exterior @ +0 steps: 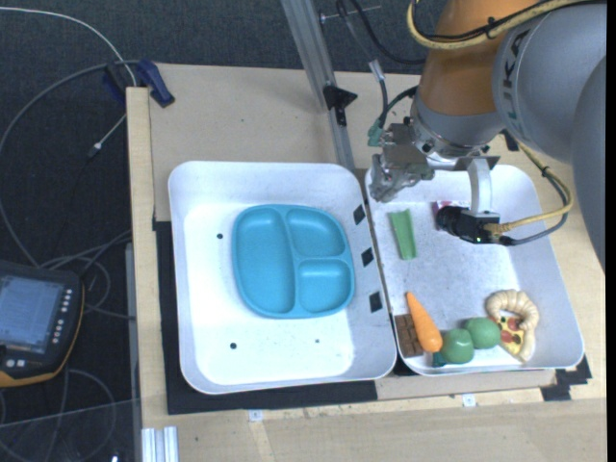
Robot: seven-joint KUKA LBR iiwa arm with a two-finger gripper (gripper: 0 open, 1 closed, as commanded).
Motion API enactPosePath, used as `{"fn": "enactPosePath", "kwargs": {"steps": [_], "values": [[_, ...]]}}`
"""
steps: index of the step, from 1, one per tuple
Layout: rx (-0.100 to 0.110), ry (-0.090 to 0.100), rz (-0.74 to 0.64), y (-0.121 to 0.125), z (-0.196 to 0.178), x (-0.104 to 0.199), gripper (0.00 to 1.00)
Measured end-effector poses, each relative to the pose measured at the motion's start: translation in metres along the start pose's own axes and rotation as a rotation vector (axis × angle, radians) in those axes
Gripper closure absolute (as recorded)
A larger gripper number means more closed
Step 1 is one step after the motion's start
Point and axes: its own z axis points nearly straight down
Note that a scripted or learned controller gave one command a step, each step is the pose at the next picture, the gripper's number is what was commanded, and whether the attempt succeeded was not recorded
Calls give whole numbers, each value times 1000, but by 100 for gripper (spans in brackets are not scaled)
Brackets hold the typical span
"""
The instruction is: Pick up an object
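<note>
In the right bin (539, 258) lie a flat green bar (402, 234), an orange carrot (424, 322), a green round fruit (470, 341) and a cream-coloured pastry-like toy (512, 320). My gripper (388, 177) hangs over the bin's upper left part, just above and left of the green bar. Nothing shows between its fingers. A black clamp-like part (467, 223) juts from the wrist over the bin's middle.
The left bin (197, 258) holds a blue divided plate (292, 259). A small brown block (406, 333) lies beside the carrot. A metal pole (313, 56) rises behind the bins. Cables and a handheld pendant (34, 320) lie off the bench at left.
</note>
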Motion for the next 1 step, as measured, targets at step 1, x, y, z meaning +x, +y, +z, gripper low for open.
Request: {"fn": "enactPosePath", "kwargs": {"steps": [1], "values": [[-6,1,-1,-6,-8,51,100]]}}
